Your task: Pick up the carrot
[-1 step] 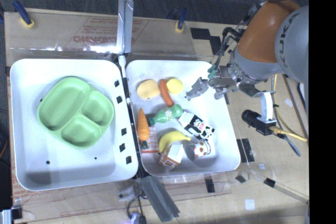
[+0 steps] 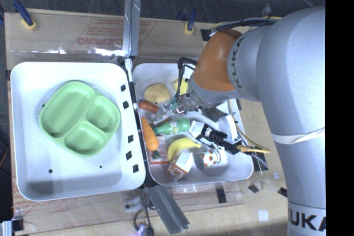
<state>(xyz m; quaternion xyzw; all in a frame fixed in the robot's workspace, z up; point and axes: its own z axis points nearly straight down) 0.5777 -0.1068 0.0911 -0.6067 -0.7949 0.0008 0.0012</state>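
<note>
Perhaps half-buried — carrot [image 2: 149, 137] amid clutter

Counter [image 2: 66, 36]: two white bins side by side. Left bin [image 2: 33, 174]: green sectioned plate [image 2: 80, 117]. Right bin [image 2: 232, 171]: carrot [image 2: 149, 138] along the left wall, beside a green bottle [image 2: 172, 127], banana [image 2: 181, 145], yellow round fruit [image 2: 156, 93], small carton [image 2: 178, 166]. Grey arm [image 2: 276, 63], orange band, tool [image 2: 180, 103] low over the clutter.

A green sectioned plate [image 2: 81, 116] fills my left bin [image 2: 27, 174]. Right of the plate, the second bin [image 2: 235, 174] holds a green bottle [image 2: 172, 127], a banana [image 2: 181, 145] below it, and a pale round fruit [image 2: 157, 93] above.
</note>
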